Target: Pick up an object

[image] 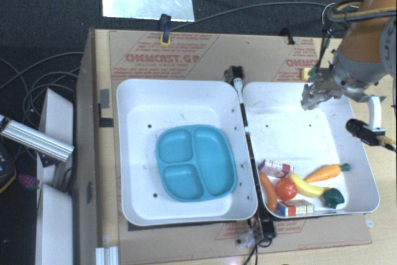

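The right bin (298, 133) holds a heap of toy food at its near end: an orange carrot (322, 173), a yellow banana (306, 187), a red tomato (286, 189), a green piece (334, 197), an orange sausage-like piece (268, 191) and small red-and-white boxes (294, 208). My gripper (312, 98) hangs over the far right part of that bin, well away from the heap. Nothing shows between its fingers.
The left bin (142, 108) holds a blue divided plate (195, 162). A clip (236, 75) sits where the two bins meet at the far side. The bins rest on a cardboard sheet (186, 53). Cables and metal parts lie off to the left.
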### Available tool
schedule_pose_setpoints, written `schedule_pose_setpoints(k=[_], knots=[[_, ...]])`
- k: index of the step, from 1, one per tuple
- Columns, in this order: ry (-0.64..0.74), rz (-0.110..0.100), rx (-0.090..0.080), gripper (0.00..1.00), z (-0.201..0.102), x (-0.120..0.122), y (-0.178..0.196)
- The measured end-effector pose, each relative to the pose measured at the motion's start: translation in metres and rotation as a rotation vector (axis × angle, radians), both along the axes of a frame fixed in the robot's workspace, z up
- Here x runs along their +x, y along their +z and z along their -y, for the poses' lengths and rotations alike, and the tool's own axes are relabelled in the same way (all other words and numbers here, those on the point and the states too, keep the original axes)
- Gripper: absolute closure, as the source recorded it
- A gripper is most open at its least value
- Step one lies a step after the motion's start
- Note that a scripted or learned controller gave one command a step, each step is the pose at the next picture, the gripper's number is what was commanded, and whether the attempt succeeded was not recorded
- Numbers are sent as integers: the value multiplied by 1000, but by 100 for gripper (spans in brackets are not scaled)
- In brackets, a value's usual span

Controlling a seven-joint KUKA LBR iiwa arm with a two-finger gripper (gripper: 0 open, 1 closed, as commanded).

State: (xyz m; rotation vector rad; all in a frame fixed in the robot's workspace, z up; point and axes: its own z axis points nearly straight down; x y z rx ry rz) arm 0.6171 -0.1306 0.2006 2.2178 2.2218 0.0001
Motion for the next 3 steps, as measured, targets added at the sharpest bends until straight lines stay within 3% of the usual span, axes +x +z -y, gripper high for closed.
schedule_pose_setpoints(k=[1, 2, 3], knots=[[0, 1, 1, 100, -3, -6, 7], [-1, 1, 0, 100, 25, -13, 4], [3, 1, 1, 100, 8, 1, 4]])
